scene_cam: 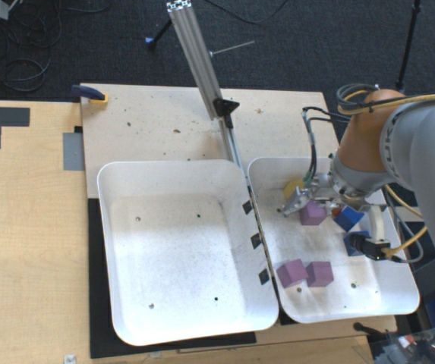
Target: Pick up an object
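The right bin (399, 298) holds several small blocks. My gripper (294, 201) hangs low over the bin's upper middle, with the grey and orange arm reaching in from the right. A purple block (313, 214) lies just right of and below the gripper tip, close to it. A yellow piece (294, 185) pokes out just above the gripper, partly hidden by it. A blue block (348, 218) sits right of the purple one, under the wrist. Two more purple blocks (291, 271) (320, 273) lie side by side near the bin's front.
The left bin (118, 203) lies beside the right one, sharing a divider rim with black clips (253, 240). A slanted aluminium bar (202, 63) rises behind the bins. A dark blue object (359, 244) and cables hang by the wrist.
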`<state>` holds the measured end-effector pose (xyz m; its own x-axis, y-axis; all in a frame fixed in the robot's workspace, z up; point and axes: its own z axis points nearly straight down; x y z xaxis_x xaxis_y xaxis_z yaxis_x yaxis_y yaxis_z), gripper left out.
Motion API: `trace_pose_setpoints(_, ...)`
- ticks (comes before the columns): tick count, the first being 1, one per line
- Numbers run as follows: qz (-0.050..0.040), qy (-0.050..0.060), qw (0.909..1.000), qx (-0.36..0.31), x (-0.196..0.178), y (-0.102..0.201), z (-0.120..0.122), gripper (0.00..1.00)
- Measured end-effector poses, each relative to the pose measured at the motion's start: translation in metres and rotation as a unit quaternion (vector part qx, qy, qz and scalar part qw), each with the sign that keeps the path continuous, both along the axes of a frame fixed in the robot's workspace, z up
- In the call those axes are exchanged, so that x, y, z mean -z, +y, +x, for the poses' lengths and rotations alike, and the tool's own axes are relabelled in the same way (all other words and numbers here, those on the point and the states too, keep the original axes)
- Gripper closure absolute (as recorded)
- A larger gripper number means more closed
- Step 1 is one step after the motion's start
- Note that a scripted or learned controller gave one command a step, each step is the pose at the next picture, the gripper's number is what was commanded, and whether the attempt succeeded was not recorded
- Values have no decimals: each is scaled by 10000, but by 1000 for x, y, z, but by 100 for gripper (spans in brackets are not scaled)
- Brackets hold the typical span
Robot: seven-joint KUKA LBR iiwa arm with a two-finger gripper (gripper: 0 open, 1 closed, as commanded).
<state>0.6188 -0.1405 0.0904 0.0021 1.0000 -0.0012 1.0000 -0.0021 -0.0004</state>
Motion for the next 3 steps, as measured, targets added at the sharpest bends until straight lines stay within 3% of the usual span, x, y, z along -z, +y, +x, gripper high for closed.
trace_pose_setpoints(1, 9, 16, 10000, 28, -9, -1, -1, 100)
trace_pose_setpoints(3, 5, -8, 10000, -16, -115, 2, 3, 100)
